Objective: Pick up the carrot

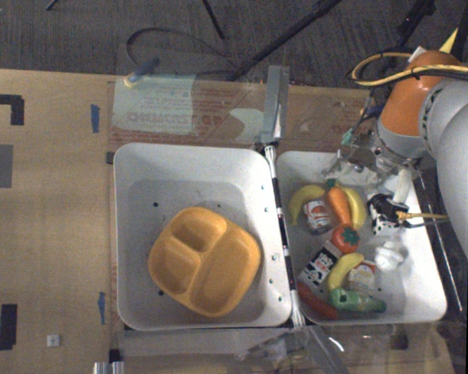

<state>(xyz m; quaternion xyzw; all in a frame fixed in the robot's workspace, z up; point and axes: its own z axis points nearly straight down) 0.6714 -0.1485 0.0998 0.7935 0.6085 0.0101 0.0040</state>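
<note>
Reaching in from about two o'clock, the grey arm with its orange band hangs over the twelve o'clock edge of the right bin. The gripper sits low over that rim, just above the carrot's leafy end; whether it is spread or pressed together cannot be told from this slant, and nothing can be seen held in it.

The carrot lies in the right bin toward eleven o'clock from the bin's middle, its green top pointing at the gripper and its orange tip pointing to five o'clock. It rests between two bananas: one banana curves at its nine o'clock side, and a second banana touches it at three o'clock. A small can with a red label sits just beside the carrot at seven o'clock, and a tomato lies at its tip.

Further toward six o'clock are a cow-patterned milk carton, a third banana, a red chili pepper and a green vegetable along the near wall. A crumpled white piece lies at three o'clock.

The left bin holds a yellow divided plate, set toward six o'clock. Both bins stand side by side on the wooden desk.
</note>
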